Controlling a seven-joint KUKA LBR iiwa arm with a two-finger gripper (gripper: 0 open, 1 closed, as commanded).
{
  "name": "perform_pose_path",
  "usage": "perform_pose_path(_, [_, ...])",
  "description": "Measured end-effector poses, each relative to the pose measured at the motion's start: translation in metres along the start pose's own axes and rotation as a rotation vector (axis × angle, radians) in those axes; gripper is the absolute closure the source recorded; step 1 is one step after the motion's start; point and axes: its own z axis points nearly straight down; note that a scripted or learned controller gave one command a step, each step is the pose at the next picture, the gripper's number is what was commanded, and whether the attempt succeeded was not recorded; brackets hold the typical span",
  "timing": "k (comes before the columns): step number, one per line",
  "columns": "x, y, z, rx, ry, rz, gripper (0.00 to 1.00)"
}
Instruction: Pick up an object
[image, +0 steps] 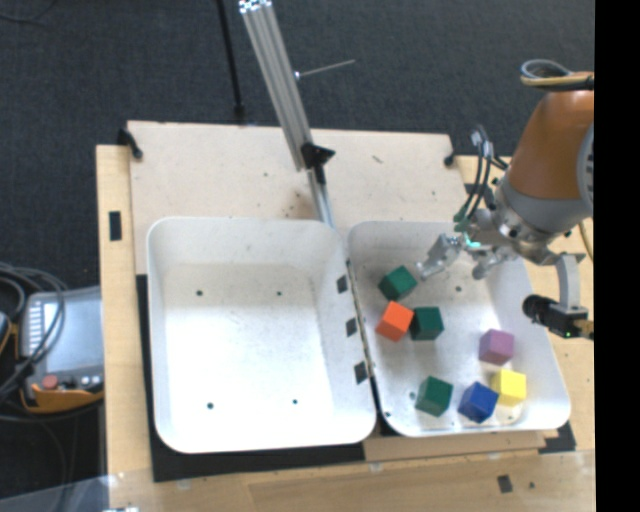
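Nearest the camera, along the front wall of the right bin (545, 415), sits a row of three: a green cube (434, 395), a blue cube (479, 401) touching a yellow cube (511, 385) at its 2 o'clock. Just up from the yellow one, at about 11 o'clock, rests a purple cube (496, 346), standing clear of its neighbours.

Moving back now to mid-bin: an orange cube (396, 320) and a dark green cube (428, 323) sit side by side, touching or very nearly. At 12 o'clock from the orange one lies a teal cube (397, 282), turned on a diagonal.

Farthest back, the gripper (462, 256) hangs over the rear of the right bin, at 2 o'clock from the teal cube, its two fingers spread apart with nothing between them.

These look like small rigid blocks, probably light, with flat smooth faces: they should not crush, though they may slip or skid if pinched off-centre. The teal cube looks the likeliest target, being closest and free on all sides; the fingers would want two opposite flat faces, so the wrist must match its diagonal. The left bin (165, 330) plays no part.
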Motion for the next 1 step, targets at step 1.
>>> perform_pose_path(1, [-0.0001, 0.0008, -0.0022, -0.005, 0.000, 0.001, 0.00])
